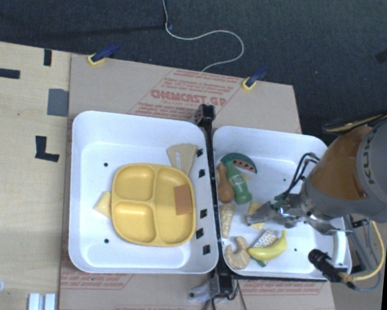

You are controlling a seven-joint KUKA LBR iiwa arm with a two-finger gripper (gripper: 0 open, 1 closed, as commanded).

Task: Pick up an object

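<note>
At the lower right of the frame, a banana lies in the right bin. Just above it the pincer hangs low, fingers spread, pinching nothing. Farther left sits a green bottle. The left bin holds a yellow tray.

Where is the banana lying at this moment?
The banana lies in the right bin, near its front edge, just below the end effector and right of a tan, curved piece.

Yellow tray in left bin.
</note>
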